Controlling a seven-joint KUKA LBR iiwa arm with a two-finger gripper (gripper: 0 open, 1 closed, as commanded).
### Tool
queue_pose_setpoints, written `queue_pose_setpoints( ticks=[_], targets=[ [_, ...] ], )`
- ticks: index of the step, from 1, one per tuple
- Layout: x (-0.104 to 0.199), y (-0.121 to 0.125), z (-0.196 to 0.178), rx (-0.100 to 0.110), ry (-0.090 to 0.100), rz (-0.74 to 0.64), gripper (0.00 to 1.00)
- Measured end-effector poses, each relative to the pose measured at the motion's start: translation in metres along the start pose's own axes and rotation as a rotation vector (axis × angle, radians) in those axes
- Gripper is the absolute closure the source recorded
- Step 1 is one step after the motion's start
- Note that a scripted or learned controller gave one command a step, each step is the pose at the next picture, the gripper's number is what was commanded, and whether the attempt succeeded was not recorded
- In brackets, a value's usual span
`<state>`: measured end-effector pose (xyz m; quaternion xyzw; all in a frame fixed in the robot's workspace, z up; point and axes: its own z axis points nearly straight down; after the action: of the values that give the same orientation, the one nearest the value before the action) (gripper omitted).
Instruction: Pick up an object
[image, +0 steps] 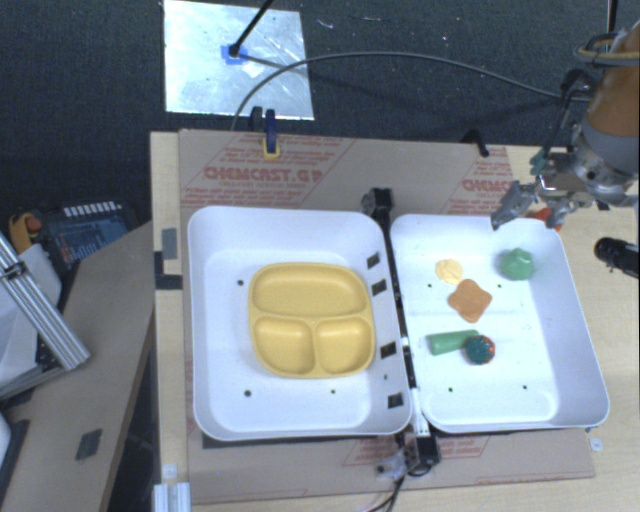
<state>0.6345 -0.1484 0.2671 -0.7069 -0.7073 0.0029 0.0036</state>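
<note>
Here my gripper (530, 208) hangs open and empty over the right bin's (575, 300) far rim; the green lump (517, 264) lies just below it, nearest.

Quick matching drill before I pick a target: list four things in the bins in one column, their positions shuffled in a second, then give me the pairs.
Things:
1. yellow tray
2. green lump
3. orange piece
4. green block

Places:
A. right bin, far side, nearest the gripper
B. left bin, middle
C. right bin, nearest the front, beside the multicoloured ball
D. right bin, centre, just below the pale yellow piece

Pairs: 1-B, 2-A, 3-D, 4-C
</note>
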Motion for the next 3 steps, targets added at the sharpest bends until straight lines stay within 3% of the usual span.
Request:
queue_pose_setpoints(
  ticks=[1,3],
  targets=[
    [0.000,0.002,-0.007,-0.011,-0.002,-0.002,0.00],
    [-0.002,0.002,0.077,-0.008,-0.001,0.000,0.00]
  ],
)
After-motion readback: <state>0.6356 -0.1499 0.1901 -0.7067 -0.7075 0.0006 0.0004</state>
